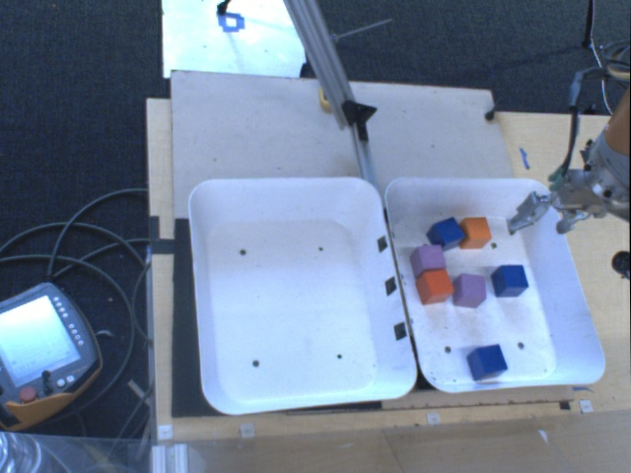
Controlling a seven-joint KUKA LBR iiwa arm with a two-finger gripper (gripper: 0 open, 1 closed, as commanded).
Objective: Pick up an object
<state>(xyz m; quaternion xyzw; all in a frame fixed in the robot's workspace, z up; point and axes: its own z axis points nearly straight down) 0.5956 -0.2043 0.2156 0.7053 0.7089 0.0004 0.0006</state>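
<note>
The right bin (588, 349) holds several small cubes. A blue cube (446, 232) and an orange cube (475, 232) sit together near its far side. Below them are a purple cube (427, 258), a second orange cube (434, 286), another purple cube (469, 290) and a blue cube (510, 280). A third blue cube (487, 361) lies alone near the front. My gripper (546, 218) hangs over the bin's far right corner, open, with nothing between its fingers. It is to the right of the orange cube and apart from it.
The left bin (212, 264) stands beside the right one. A slanted metal rod (320, 42) reaches down from the top toward the gap between the bins. A teach pendant (39, 348) and cables lie on the floor at the left.
</note>
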